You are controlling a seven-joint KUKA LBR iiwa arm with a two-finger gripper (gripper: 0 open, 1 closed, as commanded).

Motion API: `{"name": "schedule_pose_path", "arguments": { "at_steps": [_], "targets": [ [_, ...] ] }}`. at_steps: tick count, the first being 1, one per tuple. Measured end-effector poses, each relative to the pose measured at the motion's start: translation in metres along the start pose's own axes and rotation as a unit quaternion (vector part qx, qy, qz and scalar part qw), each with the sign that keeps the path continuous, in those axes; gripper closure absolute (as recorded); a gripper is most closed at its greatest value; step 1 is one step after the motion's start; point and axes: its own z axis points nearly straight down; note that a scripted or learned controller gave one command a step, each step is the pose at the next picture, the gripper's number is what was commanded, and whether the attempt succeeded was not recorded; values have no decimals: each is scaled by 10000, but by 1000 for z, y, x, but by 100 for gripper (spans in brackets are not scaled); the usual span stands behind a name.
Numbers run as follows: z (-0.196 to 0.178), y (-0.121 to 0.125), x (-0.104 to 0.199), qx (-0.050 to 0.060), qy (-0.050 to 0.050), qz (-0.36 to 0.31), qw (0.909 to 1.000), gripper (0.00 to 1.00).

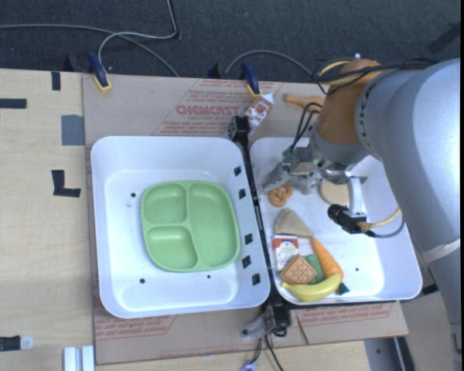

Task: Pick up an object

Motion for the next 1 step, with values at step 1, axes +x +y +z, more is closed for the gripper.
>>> {"name": "schedule_pose_path", "arguments": {
  "at_steps": [1],
  "targets": [
    [0,-4,-4,-10,-8,-5,10000,0]
  ]
}}
